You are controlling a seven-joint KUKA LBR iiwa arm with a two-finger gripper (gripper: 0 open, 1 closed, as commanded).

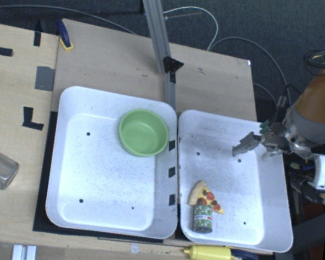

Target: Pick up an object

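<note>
At right of the frame, the hand [246, 147] hangs over the right bin's [274, 191] upper part; whether it is open, I cannot tell. Lower in that bin lie a pizza slice [206, 196] touching a small can [203, 216]. Left bin [72, 167] holds a green bowl [143, 132].

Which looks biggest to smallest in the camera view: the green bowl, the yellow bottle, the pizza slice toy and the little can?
1. Green bowl, clearly the largest.
2. Yellow bottle.
3. Pizza slice toy and the little can look about the same size; they touch, so their edges are hard to separate.
</note>
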